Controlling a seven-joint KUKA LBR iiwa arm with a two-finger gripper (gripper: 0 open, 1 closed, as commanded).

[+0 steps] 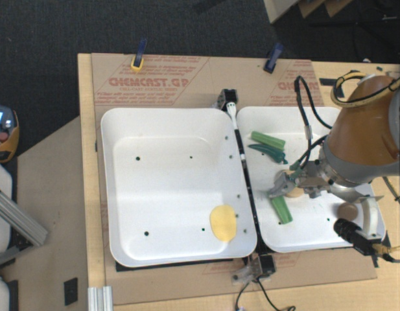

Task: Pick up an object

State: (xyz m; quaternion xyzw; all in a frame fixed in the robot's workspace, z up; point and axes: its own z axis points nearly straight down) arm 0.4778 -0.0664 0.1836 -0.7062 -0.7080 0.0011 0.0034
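one short green stick (281,210) lies tilted just under the pincer (282,188).

white bins (122,173), yellow disc (223,223), green pieces (270,145)

Two white bins (122,173); one yellow disc (223,223); three green pieces (268,139); two blue clamps (273,57).

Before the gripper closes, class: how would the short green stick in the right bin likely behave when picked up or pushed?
The green stick looks round and smooth, so it may roll or slip if pushed. It looks small and thin, so probably light. It lies flat on the right bin, close below the gripper.
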